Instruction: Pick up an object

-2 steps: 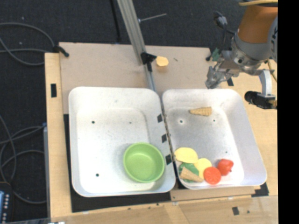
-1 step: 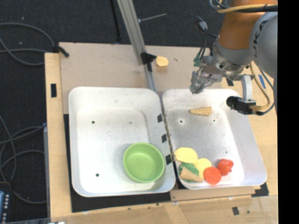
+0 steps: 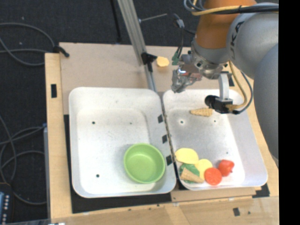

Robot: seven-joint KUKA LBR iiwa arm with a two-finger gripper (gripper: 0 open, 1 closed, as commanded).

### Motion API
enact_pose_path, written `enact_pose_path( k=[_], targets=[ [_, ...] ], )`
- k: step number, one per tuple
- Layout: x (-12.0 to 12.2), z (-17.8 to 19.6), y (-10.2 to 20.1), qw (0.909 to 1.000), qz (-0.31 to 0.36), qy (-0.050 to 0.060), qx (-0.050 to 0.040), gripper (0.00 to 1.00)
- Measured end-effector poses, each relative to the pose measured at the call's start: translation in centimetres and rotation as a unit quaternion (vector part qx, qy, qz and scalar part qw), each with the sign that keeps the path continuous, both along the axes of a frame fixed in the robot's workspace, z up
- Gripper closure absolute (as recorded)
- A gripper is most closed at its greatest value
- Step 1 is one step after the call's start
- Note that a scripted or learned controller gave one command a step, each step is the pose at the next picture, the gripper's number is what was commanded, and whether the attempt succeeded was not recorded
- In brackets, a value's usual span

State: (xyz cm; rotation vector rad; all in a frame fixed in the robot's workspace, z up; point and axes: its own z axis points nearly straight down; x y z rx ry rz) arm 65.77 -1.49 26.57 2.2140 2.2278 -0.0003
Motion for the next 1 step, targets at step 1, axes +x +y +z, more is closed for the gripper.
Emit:
enact_pose_path(
  k=[1],
  targets=[
    [0.18,0.42,5.11,1.0000,0.000,-0.001,0.0006,1.00]
  ],
)
